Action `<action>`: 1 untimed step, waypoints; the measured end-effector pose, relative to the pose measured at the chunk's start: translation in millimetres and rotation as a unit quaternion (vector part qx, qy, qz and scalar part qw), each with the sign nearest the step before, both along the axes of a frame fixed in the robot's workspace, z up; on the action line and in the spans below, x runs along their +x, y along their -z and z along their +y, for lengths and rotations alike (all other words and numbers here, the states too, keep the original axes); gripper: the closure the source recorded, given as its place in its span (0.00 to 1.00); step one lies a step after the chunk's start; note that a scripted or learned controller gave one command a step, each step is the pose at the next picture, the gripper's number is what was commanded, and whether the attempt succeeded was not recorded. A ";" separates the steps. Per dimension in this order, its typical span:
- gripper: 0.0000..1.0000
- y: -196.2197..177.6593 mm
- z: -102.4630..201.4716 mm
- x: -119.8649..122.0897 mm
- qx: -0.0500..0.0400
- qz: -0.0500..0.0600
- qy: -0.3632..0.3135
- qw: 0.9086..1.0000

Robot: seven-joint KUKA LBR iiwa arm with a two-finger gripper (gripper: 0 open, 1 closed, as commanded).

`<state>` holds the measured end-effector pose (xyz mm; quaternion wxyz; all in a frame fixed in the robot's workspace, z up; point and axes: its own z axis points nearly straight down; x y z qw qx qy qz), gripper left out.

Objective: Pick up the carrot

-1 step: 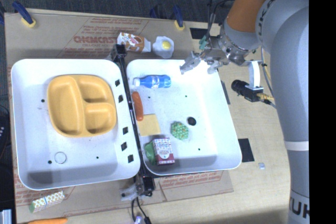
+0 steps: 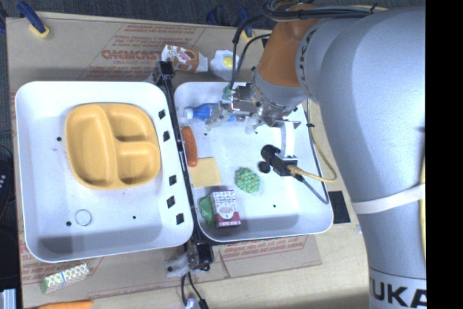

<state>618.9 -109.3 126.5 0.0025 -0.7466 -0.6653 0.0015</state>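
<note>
currently the carrot (image 2: 189, 145) lies lengthwise against the left wall of the right bin (image 2: 311, 217), centre of the frame, just above a yellow cheese slice (image 2: 206, 171). end effector (image 2: 242, 111) hangs over the upper part of that bin, right of a blue item (image 2: 202, 113), apart from the carrot; cannot tell whether it is apart or together. green peas (image 2: 248, 180) and a small carton (image 2: 225, 208) sit lower in the bin. left bin (image 2: 43, 228) holds a yellow divided tray (image 2: 112, 145).
</note>
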 end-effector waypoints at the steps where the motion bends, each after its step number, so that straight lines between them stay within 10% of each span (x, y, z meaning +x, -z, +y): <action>1: 0.00 -71.3 7.1 38.0 -0.001 -0.002 0.008 1.000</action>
